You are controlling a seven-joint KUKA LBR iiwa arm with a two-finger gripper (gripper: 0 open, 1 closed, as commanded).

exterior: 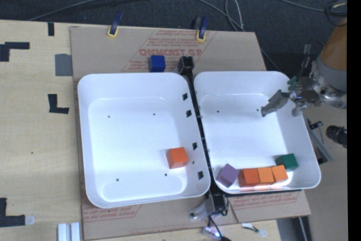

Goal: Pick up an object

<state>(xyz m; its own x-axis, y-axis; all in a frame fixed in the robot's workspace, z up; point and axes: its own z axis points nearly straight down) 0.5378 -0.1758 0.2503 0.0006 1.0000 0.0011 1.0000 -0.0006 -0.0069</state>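
- Your end effector hung over the right bin, near its far right side, with nothing between its fingers; whether they stood wide or narrow, you could not tell.
- Along that bin's near edge you had a purple block, two orange blocks touching, a third, and a green block.
- In the left bin a lone orange cube sat near the divider.
- A blue cube lay on the cardboard behind the bins, on the desk.
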